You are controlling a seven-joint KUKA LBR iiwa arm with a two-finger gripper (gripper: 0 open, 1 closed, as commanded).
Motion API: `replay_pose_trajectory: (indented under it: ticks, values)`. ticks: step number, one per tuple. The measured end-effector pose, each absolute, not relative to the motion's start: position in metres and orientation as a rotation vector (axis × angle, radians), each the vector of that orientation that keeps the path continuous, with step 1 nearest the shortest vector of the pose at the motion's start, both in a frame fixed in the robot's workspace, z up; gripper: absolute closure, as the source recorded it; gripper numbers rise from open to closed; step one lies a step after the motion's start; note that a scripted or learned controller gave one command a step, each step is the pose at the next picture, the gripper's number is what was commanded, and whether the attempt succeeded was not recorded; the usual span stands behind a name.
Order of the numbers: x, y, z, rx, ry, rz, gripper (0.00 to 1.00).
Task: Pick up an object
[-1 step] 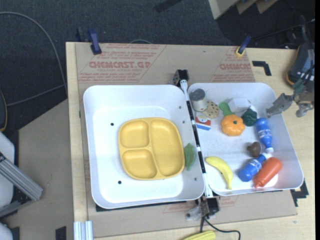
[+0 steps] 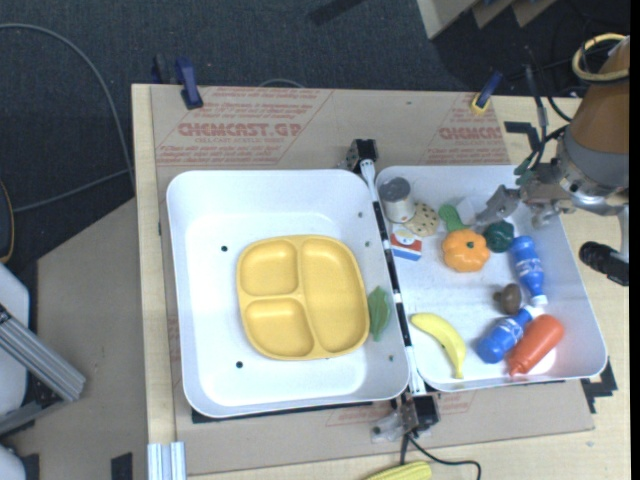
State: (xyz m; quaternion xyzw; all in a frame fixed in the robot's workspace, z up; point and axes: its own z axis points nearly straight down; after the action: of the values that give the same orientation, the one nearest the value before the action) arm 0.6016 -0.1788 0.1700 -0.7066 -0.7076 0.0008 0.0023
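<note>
My gripper hangs over the upper right part of the right bin, its fingers spread open with nothing between them. Just below it lie a dark green object and a blue bottle. An orange pumpkin sits to the left of those. Further down the bin are a small brown object, a banana, a blue item and a red-orange item. A silver can, a speckled cookie and a light green piece are at the bin's top left.
The left bin holds a yellow divided plate and a green leaf-like piece against its right wall. A red, white and blue card lies by the divide between the bins. The grey and orange arm comes in from the upper right.
</note>
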Motion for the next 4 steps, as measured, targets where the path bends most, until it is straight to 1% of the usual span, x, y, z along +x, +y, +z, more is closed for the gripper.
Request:
replay_pose_trajectory:
  ticks: [1, 2, 3, 4]
  values:
    - [0.545, -0.193, 0.104, -2.218, -2.227, -0.012, 0.00]
    - [0.503, -0.170, 0.084, -2.220, -2.219, 0.001, 0.00]
    - [0.605, -0.179, 0.112, -2.221, -2.223, 0.000, 0.00]
    - [0.558, -0.170, 0.084, -2.216, -2.220, -0.002, 0.00]
